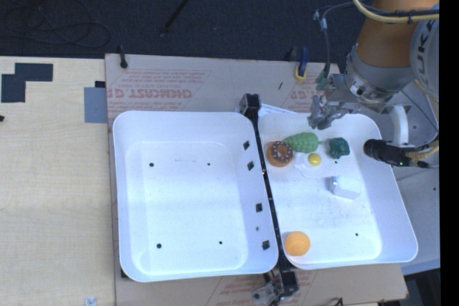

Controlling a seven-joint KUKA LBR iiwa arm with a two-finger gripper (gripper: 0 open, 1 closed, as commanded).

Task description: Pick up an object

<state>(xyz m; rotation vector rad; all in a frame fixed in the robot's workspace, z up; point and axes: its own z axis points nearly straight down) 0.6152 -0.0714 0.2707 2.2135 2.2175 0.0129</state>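
Camera view: cardboard (186, 82) under bins reads "CHEMCRZT", upside down; claw (320, 117) above right bin (387, 226), finger state unclear.

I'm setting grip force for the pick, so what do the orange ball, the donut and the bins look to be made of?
Orange ball: smooth, matte, evenly coloured; probably plastic or foam, cannot tell which.
Donut: brown ring with a speckled top; looks like moulded toy plastic or rubber.
Bins: thin white plastic with rounded rims and a soft sheen under the light.
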